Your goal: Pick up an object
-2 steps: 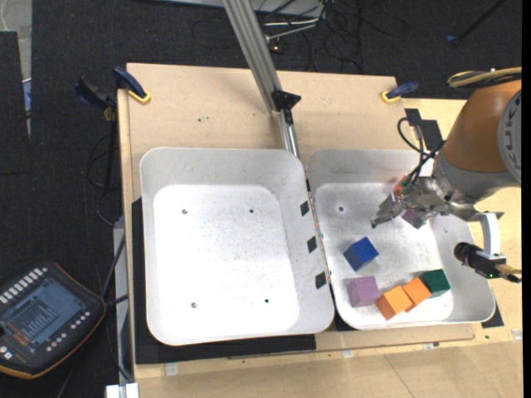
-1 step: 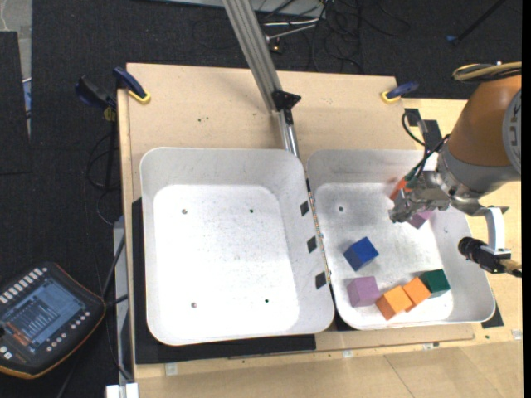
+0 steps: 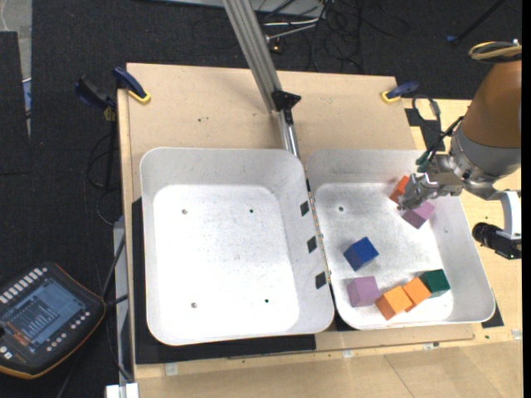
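Camera view has the gripper [image 3: 417, 196] low at the right bin's [image 3: 465, 251] far wall over a purple block [image 3: 417, 214], seemingly unclamped, finger state unreadable, so center before closing.

Teach pendant [image 3: 41, 317], blue clamps [image 3: 129, 81], perhaps cables [image 3: 332, 23]

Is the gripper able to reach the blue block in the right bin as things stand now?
Probably yes. The blue block lies apart from the other blocks with nothing over it, and the gripper hangs over the same right bin, close by.
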Available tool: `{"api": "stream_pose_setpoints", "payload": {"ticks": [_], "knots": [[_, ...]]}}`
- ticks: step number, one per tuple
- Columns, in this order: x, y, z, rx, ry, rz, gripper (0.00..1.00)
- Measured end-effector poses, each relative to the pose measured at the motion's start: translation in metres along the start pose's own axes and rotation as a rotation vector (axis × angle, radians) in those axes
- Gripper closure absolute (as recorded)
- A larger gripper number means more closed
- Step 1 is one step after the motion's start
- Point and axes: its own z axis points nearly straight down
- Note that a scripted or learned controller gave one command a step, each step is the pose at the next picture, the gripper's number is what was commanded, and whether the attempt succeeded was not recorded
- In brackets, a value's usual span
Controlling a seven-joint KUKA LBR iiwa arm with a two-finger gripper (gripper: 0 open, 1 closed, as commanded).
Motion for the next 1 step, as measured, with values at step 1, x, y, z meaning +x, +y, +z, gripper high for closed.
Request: {"api": "stream_pose_setpoints", "payload": {"ticks": [1], "knots": [[-0.0002, 0.0017, -0.0339, 0.0, 0.0, 0.0, 1.0]]}}
